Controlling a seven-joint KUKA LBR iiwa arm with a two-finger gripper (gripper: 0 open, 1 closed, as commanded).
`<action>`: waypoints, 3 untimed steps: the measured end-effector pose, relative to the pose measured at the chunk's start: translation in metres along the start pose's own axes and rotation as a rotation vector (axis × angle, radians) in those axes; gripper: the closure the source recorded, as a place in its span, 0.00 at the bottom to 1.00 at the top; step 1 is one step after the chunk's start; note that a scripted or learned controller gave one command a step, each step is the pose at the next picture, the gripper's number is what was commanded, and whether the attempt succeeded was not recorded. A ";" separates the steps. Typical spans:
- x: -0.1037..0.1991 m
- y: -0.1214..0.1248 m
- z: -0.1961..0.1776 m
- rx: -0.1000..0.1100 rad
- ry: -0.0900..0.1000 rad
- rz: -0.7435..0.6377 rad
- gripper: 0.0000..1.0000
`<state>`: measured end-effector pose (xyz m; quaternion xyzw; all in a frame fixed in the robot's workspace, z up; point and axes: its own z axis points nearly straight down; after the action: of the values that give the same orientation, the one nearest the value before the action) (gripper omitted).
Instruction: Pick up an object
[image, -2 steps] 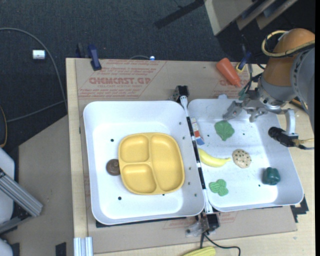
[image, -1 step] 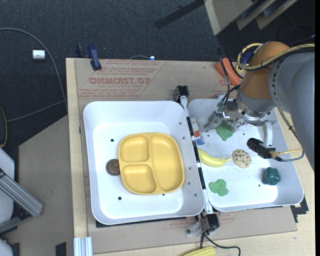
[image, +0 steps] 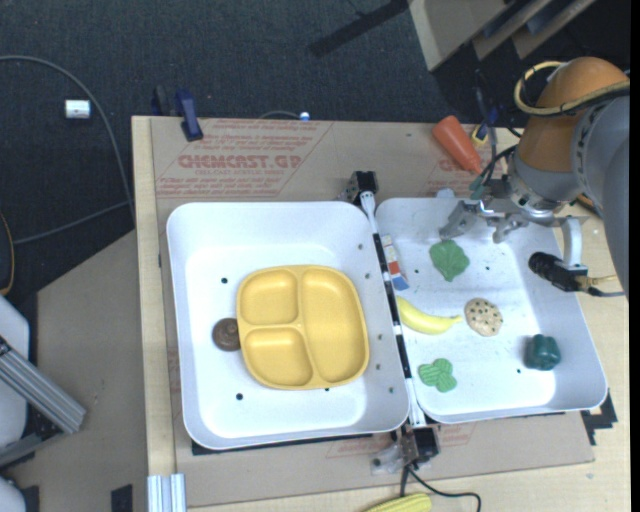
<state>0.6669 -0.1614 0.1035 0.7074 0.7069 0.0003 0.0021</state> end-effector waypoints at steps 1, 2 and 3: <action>0.041 -0.027 0.019 0.005 0.004 -0.002 0.00; -0.010 0.000 0.018 0.001 0.000 0.000 0.00; 0.028 -0.027 0.019 0.005 0.004 -0.002 0.00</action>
<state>0.6401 -0.1334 0.0847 0.7066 0.7076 0.0000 -0.0010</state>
